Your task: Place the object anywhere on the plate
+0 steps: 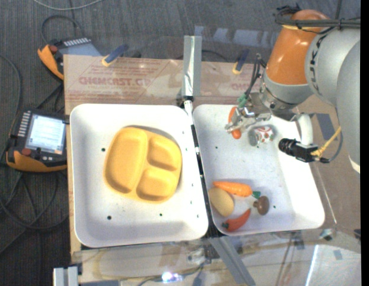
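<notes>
Plate (143,162) first: it's a yellow one with 3 compartments, sitting in the left bin (89,219) with nothing on it, so no object has made it across yet.

The gripper (247,119) is down over the far end of the right bin (303,216), right by a small orange-red piece (234,124) and a whitish rounded thing (261,134). From this angle I honestly can't tell if it's clamped on anything or just hovering, so I'd call this the picking stage, grasp unconfirmed.

If it does have something, my guess is the next move needs a clean lift over the wall between the bins, then a carry to the left and a drop anywhere on the plate. If not, it needs another try.

Count:
- 2 white bins
- 1 plate
- 1 carrot (233,189)
- 1 potato-looking lump (222,202)
- 1 red chili pepper (238,221)
- 1 brown mushroom-ish thing (262,205)
- 2 small bits up by the gripper

All 6 toy foods are in the right bin.
</notes>
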### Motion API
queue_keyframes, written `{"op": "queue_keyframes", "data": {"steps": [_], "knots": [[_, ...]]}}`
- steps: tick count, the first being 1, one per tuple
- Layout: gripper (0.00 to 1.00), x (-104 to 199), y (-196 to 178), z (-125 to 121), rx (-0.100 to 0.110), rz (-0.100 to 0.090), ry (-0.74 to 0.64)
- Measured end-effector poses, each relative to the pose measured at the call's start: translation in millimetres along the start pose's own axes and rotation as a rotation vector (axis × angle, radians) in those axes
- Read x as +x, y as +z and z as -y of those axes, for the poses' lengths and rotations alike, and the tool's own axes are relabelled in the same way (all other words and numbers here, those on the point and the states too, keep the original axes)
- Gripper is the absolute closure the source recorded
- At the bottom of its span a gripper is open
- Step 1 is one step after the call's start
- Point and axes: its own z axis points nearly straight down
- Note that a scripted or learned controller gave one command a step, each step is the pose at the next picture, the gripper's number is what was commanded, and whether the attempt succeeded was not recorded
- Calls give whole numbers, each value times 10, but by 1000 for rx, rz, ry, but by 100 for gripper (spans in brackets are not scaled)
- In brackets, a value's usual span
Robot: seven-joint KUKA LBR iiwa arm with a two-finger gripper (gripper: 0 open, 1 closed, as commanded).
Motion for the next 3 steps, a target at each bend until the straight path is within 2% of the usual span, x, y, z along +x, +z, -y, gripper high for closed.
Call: {"op": "queue_keyframes", "data": {"steps": [1,2,3], "knots": [[100,807,241,128,-1,-5,-327],[100,1760,235,266,-1,-4,-337],[0,1755,235,266,-1,-4,-336]]}}
